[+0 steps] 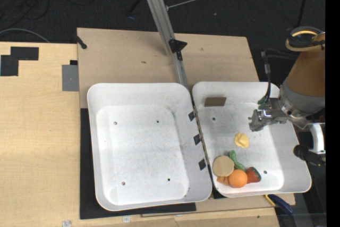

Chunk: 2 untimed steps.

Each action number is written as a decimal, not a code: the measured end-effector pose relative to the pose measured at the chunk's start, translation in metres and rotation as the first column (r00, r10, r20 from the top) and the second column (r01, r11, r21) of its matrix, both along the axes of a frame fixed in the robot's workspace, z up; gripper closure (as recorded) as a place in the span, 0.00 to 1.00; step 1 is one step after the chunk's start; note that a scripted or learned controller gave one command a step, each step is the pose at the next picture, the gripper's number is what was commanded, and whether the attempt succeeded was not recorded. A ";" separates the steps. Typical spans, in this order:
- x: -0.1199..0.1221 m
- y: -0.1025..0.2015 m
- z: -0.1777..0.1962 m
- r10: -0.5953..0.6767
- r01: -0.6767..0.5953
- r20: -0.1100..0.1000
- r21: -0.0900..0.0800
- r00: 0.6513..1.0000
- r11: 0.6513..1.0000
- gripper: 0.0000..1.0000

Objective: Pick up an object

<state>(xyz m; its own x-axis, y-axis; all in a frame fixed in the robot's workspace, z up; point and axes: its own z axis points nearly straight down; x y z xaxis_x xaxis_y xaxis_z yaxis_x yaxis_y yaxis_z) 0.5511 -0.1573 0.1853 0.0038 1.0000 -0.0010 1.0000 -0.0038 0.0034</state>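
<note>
Camera view: two shallow white plastic bins sit side by side on the tan wooden bench [133, 56]. The left white bin [106, 114] adjoins the right white bin [287, 178] along their shared inner walls, where small black clips show. The grey arm with its orange band [308, 74] comes in over the right bin's right edge, and its two-finger metal gripper [258, 119] hangs above the bin floor near that edge, about halfway along it. Whether its fingers are spread or closed cannot be told at this size; nothing is seen between them. A small pale yellow lump [241, 140] lies on the floor just below-left of the gripper, apart from it. A flat brown rectangular block [215, 101] lies near the right bin's far edge. In the near-left corner of the right bin a cluster lies touching: a tan round disc [223, 166], an orange ball [238, 178], a red piece [253, 176] and a green piece [236, 159]. A slanted grey aluminium rail [159, 13] rises from the bench's far side.
</note>
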 end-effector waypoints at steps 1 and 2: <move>-0.002 -0.005 0.043 0.003 -0.003 -0.001 0.000 1.000 1.000 1.00; -0.001 -0.006 0.092 0.004 -0.004 0.000 0.000 1.000 1.000 1.00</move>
